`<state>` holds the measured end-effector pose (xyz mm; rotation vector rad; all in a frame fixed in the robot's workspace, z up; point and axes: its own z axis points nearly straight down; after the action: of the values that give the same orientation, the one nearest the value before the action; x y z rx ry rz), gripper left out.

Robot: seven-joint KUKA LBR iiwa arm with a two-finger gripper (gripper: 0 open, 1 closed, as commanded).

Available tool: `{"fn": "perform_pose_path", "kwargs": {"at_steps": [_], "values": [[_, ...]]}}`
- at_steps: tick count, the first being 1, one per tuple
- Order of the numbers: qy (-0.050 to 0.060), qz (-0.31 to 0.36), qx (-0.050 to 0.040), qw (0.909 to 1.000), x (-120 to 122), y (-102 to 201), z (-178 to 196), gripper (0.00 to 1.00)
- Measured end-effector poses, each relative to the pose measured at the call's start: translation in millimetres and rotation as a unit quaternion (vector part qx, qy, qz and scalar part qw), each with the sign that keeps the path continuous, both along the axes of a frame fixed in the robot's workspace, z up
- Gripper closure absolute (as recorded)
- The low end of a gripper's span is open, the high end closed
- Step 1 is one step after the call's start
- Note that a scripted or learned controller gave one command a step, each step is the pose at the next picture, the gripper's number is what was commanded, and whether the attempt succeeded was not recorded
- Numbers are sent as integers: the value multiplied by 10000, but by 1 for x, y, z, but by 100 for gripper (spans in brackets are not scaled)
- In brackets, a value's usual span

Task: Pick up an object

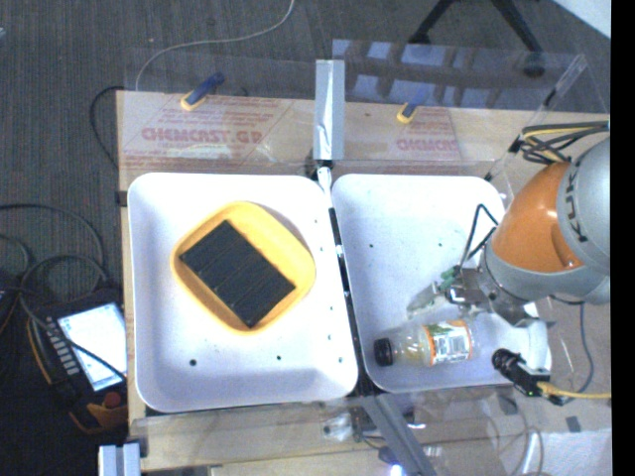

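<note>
1. A small bottle (429, 345) with a black cap is seen lying on its side in the right bin (397, 216), near the front wall.
2. The gripper (458, 291) is seen just behind the bottle, under the grey and orange arm (541, 241). How it is set cannot be told, because that part is hidden and blurry. Nothing is seen held in it.
3. A yellow dish (298, 256) with a dark flat thing (238, 273) on it is seen in the left bin (159, 216), well apart from the gripper.
4. The bottle is likely the thing to be picked, since it is closest.
5. The gripper should be lined up over the fat middle of the bottle, not the cap.
6. The bottle should be squeezed across its round sides, because it could roll away.
7. A slow, straight drop is best, so the front wall is not bumped.
</note>
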<state>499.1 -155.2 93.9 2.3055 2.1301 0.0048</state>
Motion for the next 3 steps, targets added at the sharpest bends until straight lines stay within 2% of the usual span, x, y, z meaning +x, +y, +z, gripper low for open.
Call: {"fn": "perform_pose_path", "kwargs": {"at_steps": [1,2,3], "values": [[-52,926,-54,9957,17,14,-2,0],[27,407,-7,9992,40,-24,17,0],[-80,313,-33,9995,-8,-22,-2,0]]}}
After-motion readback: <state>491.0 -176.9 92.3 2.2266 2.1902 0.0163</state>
